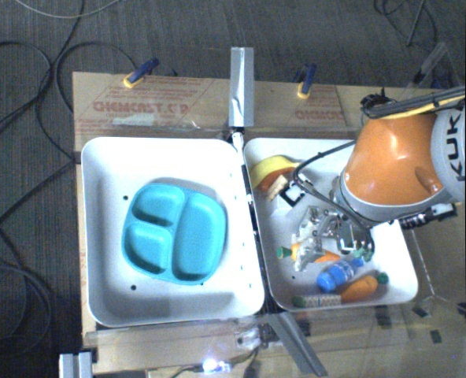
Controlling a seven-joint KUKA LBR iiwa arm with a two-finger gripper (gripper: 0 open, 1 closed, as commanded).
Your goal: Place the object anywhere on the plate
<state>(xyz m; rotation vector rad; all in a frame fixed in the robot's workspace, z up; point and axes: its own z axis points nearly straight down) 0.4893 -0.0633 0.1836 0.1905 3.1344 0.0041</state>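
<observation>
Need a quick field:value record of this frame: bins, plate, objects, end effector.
left bin: holds blue divided plate, nothing on it
right bin: small objects, cluttered
objects: yellow item at far corner; blue bottle; orange carrot-like item
end effector: low over right bin, above the clutter
grasp: cannot tell

Two white bins sit side by side on a brown board (99, 113), the left bin (99, 235) at 9 o'clock and the right bin (274, 278) at 3 o'clock. A blue and yellow clamp (141, 72) grips the board at 11 o'clock, and another clamp (305, 80) sits at 1 o'clock. Black cables (16, 77) lie on the dark floor at 10 o'clock.
</observation>
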